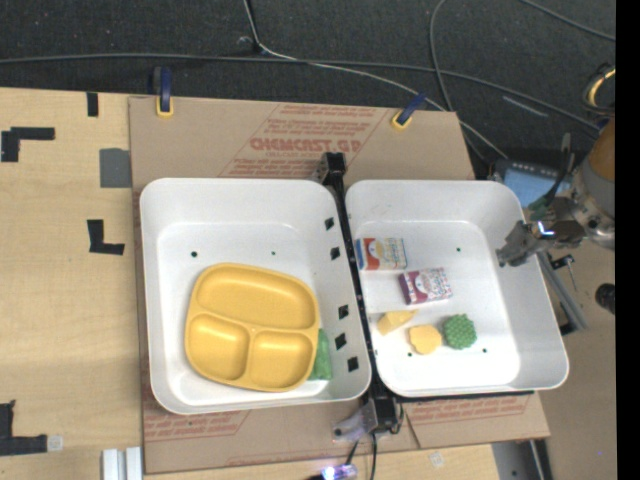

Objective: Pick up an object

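The yellow plastic divided plate [254, 325], with one long compartment at the back and two smaller ones in front, lies flat in the left white bin [175, 203], right side up, toward its front. A small green leafy piece [322, 358] is wedged between the plate's right front corner and the bin's wall. In the right white bin [455, 200], a small carton with red and blue print [382, 253] lies flat near the left wall. Just in front of it, a small purple-and-white box [425, 286] lies flat, slightly turned. Nearer the front lie a pale yellow wedge [394, 320], a rounded yellow-orange lump [424, 340] and, touching that lump's right side, a bumpy green ball [459, 332].
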`<state>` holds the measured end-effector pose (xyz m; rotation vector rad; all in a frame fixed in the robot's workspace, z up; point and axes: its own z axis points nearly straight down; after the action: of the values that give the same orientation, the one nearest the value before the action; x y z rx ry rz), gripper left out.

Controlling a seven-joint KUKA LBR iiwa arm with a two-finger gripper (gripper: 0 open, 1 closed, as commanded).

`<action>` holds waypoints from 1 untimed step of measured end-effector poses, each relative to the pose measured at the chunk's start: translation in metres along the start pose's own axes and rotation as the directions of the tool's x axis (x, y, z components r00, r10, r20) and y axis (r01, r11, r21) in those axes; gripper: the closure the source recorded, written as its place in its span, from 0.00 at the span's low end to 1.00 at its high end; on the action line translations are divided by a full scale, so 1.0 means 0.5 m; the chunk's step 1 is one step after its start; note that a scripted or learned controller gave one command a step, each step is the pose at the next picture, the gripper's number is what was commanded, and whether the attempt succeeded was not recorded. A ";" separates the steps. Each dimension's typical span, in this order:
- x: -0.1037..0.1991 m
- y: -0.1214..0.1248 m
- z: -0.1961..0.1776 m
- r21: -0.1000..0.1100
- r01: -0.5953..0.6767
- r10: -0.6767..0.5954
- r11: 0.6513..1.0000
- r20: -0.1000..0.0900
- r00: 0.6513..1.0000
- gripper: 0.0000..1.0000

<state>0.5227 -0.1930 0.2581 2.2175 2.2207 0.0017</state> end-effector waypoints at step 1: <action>0.103 0.023 0.032 0.004 0.004 -0.004 1.000 -0.003 1.000 1.00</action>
<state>0.5341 -0.1415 0.2421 2.2163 2.2290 -0.0003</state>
